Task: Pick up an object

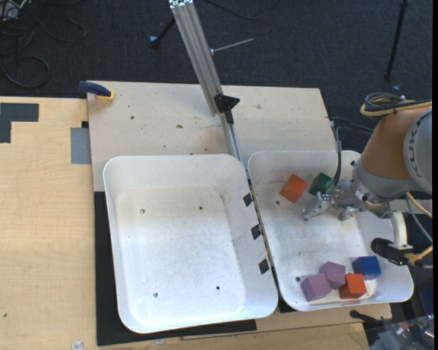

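At centre right of the frame, the metal gripper hangs low in the right bin; I cannot tell its finger state. An orange cube and a green block sit just beside it.

Green block partly behind pincer (finger gap too sml).

The arm is a thick, rounded body of grey casing with a broad orange band wrapped around it above the wrist. Below the band sits a pale grey collar, then a cluster of small silver metal parts. A thin black cable runs down alongside the wrist. Yellowish cables loop over the top of the orange section. A black, rounded fitting projects from the lower casing.
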